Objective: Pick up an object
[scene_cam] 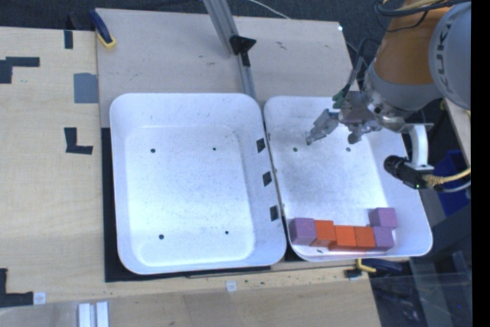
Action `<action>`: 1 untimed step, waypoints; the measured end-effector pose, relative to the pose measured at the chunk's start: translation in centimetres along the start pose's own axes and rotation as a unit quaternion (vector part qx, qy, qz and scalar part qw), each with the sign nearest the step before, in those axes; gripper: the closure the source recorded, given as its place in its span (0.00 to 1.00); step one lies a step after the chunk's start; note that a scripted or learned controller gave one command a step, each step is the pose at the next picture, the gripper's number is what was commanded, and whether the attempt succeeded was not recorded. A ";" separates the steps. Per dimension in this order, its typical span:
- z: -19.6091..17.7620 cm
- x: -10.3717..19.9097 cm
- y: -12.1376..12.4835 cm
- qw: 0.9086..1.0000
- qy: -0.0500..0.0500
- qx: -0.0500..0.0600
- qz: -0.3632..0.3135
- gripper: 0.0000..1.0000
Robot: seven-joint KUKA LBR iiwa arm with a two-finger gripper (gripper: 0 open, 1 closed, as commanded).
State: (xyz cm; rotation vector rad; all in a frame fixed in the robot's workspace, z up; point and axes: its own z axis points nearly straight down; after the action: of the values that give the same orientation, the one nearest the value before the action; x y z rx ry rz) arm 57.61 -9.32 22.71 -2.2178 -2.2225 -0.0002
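Along the near wall of the right bin (398,188) lies a row of blocks: a purple block (303,229) at the left, orange blocks (344,235) in the middle, and a purple L-shaped piece (383,224) at the right. My gripper (334,130) hangs over the far part of that bin, well away from the blocks. Its two fingers are spread apart, with nothing between them. One fingertip (314,135) points toward the bin's left wall.
The left bin (122,165) sits beside the right one, with black clips along the shared wall. A slanted metal rail (217,4) rises at the back. A black cable connector (404,169) hangs off the arm over the right bin's edge.
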 end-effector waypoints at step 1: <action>-2.7 -2.3 2.0 1.000 -0.001 -0.002 0.000 0.00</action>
State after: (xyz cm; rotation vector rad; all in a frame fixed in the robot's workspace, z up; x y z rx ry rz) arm 59.66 -11.63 25.36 -2.2206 -2.2249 -0.0025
